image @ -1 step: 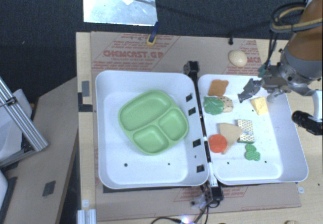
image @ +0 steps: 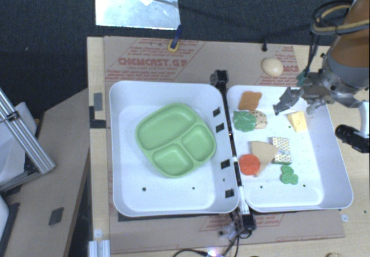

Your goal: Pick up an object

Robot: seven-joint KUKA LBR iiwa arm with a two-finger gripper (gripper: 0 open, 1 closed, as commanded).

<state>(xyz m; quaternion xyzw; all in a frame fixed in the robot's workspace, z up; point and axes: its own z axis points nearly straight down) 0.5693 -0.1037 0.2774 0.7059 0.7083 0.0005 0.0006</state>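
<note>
My gripper (image: 298, 104) hangs over the far part of the right bin (image: 324, 192). It is open, with nothing between its fingers. Just below it lies a yellow cheese wedge (image: 298, 121). To its left are an orange-brown slice (image: 250, 100), a green leafy piece (image: 244, 121) and a small beige piece (image: 261, 118). Nearer the front lie a tan wedge (image: 264, 149), a red round piece (image: 250, 164), a small patterned block (image: 281, 149) and a green floret (image: 288, 176).
The left bin (image: 124, 192) holds a green divided plate (image: 176, 140). A beige egg (image: 272, 66) rests on the cardboard beyond the right bin. A black divider (image: 227, 134) runs between the bins. The arm (image: 350, 59) comes in from the right.
</note>
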